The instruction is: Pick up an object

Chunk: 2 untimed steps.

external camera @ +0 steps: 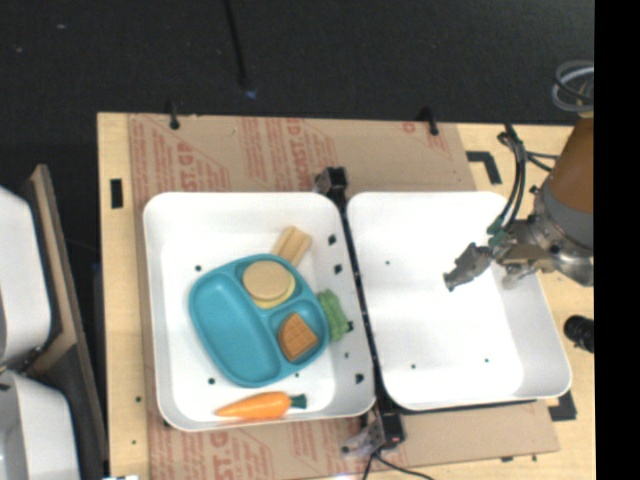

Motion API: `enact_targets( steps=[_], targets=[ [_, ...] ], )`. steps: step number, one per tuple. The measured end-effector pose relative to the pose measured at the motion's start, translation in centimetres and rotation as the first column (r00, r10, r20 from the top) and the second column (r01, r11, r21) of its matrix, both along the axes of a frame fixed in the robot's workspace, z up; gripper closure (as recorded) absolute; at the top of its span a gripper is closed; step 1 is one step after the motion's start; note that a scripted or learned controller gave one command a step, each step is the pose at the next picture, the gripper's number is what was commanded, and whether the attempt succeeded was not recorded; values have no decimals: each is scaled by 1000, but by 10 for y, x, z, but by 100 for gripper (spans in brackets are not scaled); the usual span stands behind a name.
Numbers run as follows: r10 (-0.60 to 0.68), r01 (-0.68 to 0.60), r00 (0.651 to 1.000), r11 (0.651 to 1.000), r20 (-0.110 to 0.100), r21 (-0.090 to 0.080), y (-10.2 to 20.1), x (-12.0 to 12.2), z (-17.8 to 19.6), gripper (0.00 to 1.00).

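Nothing is picked up yet, by my reading: every candidate lies in the left white bin point(160, 268). There I count one blue plastic divided tray point(228, 328) carrying one round tan disc point(269, 281) and one brown waffle-like square point(298, 336); one tan block point(292, 243), one green piece point(333, 313) and one orange toy carrot point(255, 405) lie beside it. The tool point(462, 270) hangs over the right white bin point(430, 368) carrying nothing; I cannot tell its spread.

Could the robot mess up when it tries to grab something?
Maybe. Its hand hangs over the right white bin, while the toys all lie in the left white bin, so closing here would likely catch nothing. The round tan biscuit and brown waffle piece sit flat in the blue plastic divided tray; fingers may slip off them. The orange toy carrot lies near the bin wall, which could block a grip.
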<state>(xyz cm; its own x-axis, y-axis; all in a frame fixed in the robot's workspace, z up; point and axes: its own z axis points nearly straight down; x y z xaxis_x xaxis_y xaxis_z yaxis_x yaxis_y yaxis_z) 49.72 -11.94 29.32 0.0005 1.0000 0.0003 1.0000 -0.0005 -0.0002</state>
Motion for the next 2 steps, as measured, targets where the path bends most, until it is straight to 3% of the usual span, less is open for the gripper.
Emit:
enact_targets(
  steps=[1, 2],
  targets=[
    [1, -1, 1000, 1000, 5, -2, -14, 50, 56, 0],
    [0, 0, 1000, 1000, 1, -2, -28, 127, 62, 0]
  ],
)
